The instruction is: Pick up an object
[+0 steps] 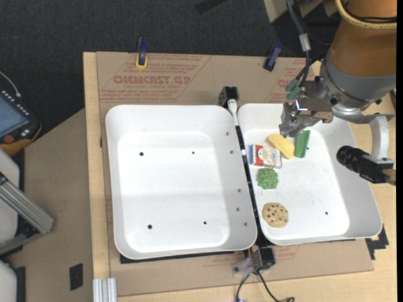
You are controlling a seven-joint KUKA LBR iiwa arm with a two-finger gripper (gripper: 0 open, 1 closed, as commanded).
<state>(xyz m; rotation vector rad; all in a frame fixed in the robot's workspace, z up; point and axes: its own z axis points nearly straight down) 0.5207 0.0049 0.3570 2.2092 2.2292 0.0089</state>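
Observation:
The right bin (327, 225) holds several small items. A yellow wedge (281, 146) lies near its back, with a green stick-shaped item (302, 143) standing just to its right. A small white carton with red and blue print (263, 156) lies left of the wedge. In front of it sit a green broccoli piece (267, 178) and a chocolate chip cookie (275, 214). My gripper (295, 129) hangs at the back of the right bin, directly above the wedge and the green item. Nothing is visibly between its fingers.
The left bin (126, 187) lies beside the right one, with a black divider clip (228, 96) at the back between them. Blue clamps (141, 59) hold the cardboard base. A black fitting (356, 159) juts over the right bin's right side.

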